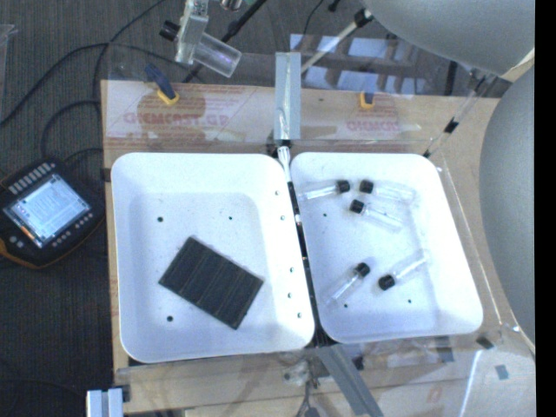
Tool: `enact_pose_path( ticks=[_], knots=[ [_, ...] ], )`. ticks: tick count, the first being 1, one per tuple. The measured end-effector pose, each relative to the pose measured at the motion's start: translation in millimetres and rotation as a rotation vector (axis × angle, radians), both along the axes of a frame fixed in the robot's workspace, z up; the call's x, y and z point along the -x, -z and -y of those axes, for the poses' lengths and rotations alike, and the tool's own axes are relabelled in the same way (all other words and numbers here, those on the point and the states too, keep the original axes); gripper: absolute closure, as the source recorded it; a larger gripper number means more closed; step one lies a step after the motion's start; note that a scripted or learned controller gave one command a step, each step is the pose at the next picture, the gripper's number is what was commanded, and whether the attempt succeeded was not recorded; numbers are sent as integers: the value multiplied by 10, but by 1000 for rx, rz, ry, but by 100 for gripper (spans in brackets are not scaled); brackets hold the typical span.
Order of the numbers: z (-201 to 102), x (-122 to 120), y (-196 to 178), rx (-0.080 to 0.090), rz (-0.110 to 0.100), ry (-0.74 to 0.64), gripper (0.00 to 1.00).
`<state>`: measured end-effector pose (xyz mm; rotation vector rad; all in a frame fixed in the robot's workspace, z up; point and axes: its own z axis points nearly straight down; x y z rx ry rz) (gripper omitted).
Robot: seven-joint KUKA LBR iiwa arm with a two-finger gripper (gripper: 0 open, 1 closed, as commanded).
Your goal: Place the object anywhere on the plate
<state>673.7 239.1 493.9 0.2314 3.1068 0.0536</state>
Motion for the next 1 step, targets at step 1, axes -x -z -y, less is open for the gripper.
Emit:
enact_pose_path(
  ticks=[1],
  knots=[
    [-2, -7, -98, -1, 3, 0, 100]
  ],
)
